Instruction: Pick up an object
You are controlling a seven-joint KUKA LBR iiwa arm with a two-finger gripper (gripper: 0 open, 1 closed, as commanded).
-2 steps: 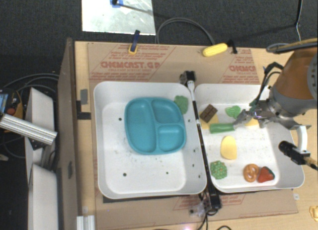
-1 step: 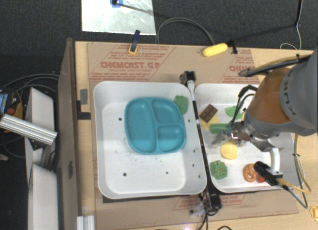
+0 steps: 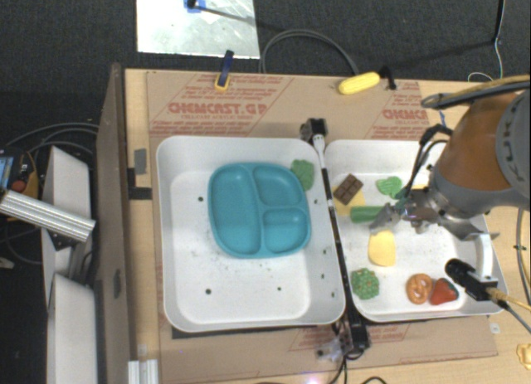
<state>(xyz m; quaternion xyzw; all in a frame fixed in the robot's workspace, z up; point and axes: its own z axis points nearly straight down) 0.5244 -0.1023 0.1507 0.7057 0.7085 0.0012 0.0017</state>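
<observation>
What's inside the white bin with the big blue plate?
The left bin holds the blue divided plate and a green toy at its corner. Whatever lies beneath the plate is covered.

Grey arm [image 3: 465,183], orange band, black cables, metal pincer [image 3: 390,216]

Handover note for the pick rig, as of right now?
Claw: low in the right bin, right above the yellow piece and beside the long green piece. I see nothing between its fingers, and can't tell open from shut.

Right bin: brown block, light green piece, dark green lump, pretzel-like piece, red piece.

Left bin: blue divided plate, green piece at its top right edge.

Done: arm is down among the items. Left: a confirmed grasp and lift.
</observation>
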